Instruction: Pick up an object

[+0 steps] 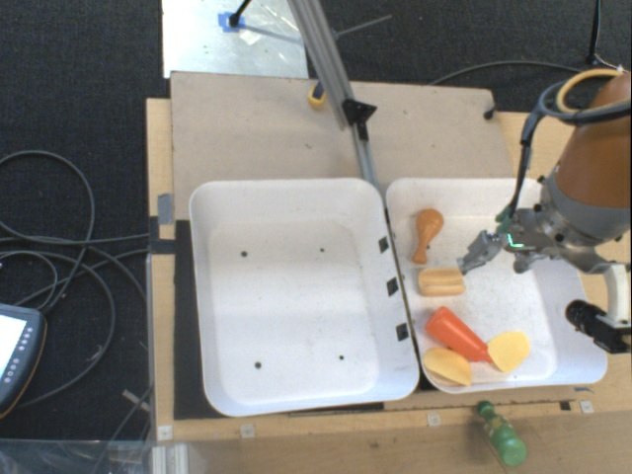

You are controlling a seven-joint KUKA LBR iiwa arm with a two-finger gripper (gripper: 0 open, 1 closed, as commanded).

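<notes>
Two white bins [296,196] sit on the surface. Over the right bin [553,363], the tool [481,253] hangs open and empty just above a tan block [441,282]; nothing lifted yet.

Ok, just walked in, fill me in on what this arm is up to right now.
The grey KUKA arm with the orange band reaches in from the right over the right-hand shallow white bin. Its two-finger gripper hovers just above the tan bun-shaped toy, beside the brown toy drumstick. Nothing sits between its fingers yet. Lower in that bin lie an orange-red carrot-like cone and two yellow chip-shaped pieces. A green bottle lies on the bench outside the bins.
</notes>
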